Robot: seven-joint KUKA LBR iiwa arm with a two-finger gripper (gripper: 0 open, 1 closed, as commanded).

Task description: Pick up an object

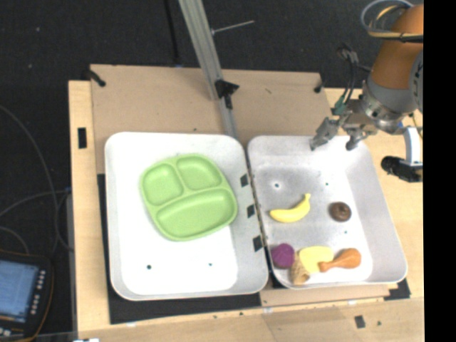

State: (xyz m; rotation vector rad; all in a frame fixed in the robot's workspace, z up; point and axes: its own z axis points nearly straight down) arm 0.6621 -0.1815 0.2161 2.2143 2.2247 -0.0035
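My gripper [333, 140] hangs over the far edge of the right bin [313, 166], its two fingers spread apart and open with nothing between them. Below it in that bin lie a yellow banana [291, 210], a brown round doughnut-like piece [340, 211], a purple ball [283, 255], a yellow wedge [313, 256] and an orange-brown drumstick-shaped piece [340, 261]. The banana is the closest of these, a good way nearer the front than the fingers.
The left bin [135, 262] holds a green divided plate [188, 197]. A slanted metal pole [206, 55] rises behind the bins. Black clips [249, 210] sit along the seam between the bins. A small screen [21, 291] stands at the bottom left, off the bench.
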